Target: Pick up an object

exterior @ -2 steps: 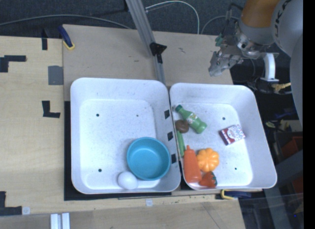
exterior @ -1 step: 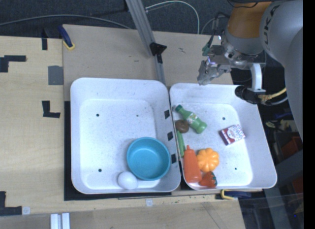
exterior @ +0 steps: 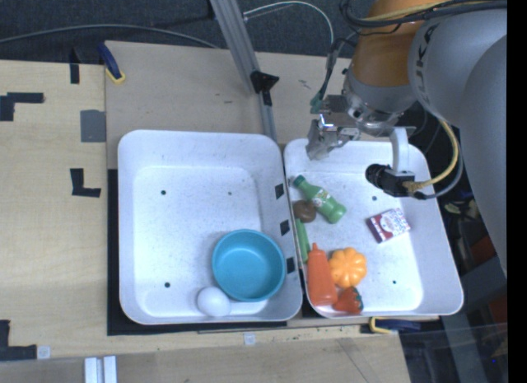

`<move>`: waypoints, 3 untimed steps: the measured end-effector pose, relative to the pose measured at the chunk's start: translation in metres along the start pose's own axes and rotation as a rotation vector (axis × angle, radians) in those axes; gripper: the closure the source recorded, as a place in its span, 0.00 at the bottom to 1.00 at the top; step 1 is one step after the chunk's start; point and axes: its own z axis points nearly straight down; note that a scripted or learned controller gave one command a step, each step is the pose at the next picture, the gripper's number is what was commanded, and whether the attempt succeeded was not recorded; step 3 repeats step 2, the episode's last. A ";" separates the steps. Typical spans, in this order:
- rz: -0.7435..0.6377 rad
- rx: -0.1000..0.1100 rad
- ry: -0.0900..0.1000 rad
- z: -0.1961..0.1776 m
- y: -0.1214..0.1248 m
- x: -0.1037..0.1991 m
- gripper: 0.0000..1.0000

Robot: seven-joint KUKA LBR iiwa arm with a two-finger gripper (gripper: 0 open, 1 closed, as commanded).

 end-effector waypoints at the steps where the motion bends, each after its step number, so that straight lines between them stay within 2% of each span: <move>1: -0.001 -0.002 0.001 -0.007 -0.025 0.046 1.00; 2: -0.002 0.000 0.000 -0.004 -0.060 0.099 1.00; 3: -0.002 0.000 0.000 -0.004 -0.060 0.099 1.00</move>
